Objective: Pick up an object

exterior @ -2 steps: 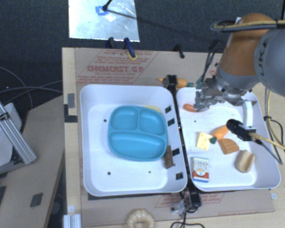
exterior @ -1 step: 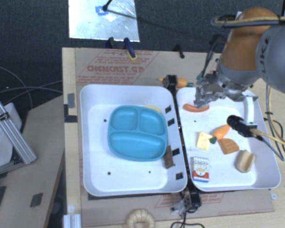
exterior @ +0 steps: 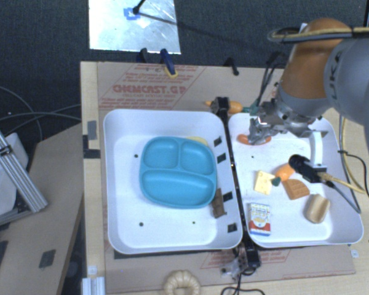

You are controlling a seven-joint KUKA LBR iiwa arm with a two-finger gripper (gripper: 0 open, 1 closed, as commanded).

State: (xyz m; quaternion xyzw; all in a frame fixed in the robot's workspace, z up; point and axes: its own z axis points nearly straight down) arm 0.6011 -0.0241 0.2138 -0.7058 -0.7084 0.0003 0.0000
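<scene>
Hand (exterior: 258, 129) low over an orange piece (exterior: 253, 139) in the right bin (exterior: 344, 226) (grip state indiscernible): centre it before closing.

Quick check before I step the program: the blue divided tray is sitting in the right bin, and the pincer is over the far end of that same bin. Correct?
Not quite. The camera view shows the blue divided tray in the left bin, not the right one. The pincer is over the far end of the right bin, as you said.
</scene>
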